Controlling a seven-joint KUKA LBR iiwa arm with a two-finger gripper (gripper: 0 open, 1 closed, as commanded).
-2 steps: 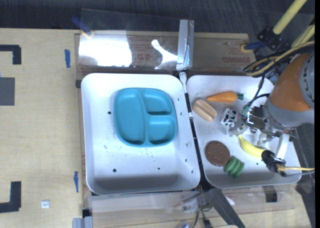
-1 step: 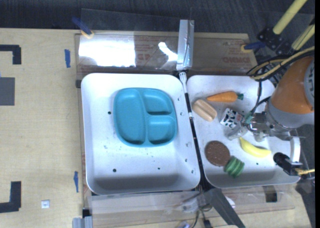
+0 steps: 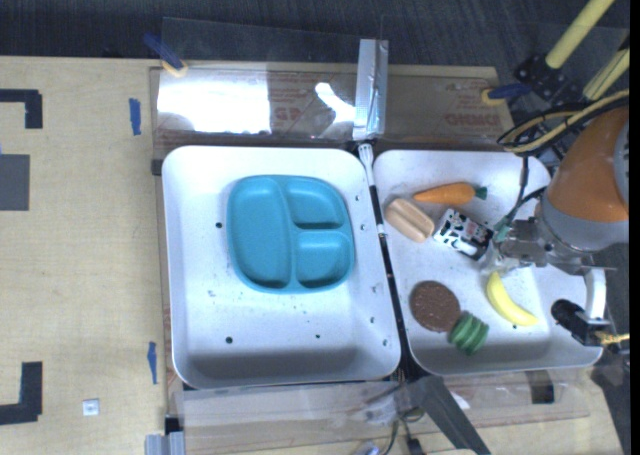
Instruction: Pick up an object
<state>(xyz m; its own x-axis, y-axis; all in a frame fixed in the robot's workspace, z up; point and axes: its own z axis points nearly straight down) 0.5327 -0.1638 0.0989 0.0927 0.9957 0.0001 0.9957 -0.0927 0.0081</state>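
While end effector (image 3: 462, 233) hovers: one carrot (image 3: 445, 194), one banana (image 3: 509, 301), one cookie (image 3: 435, 305).

Divided plate (image 3: 291, 231) in left bin (image 3: 190, 273); carrot (image 3: 444, 194), banana (image 3: 510, 300), cookie (image 3: 435, 305) in right bin (image 3: 520, 343).

Blue divided tray (image 3: 292, 231) in the left bin (image 3: 190, 273); pale wooden counter (image 3: 75, 243) with black corner marks (image 3: 28, 108) alongside.
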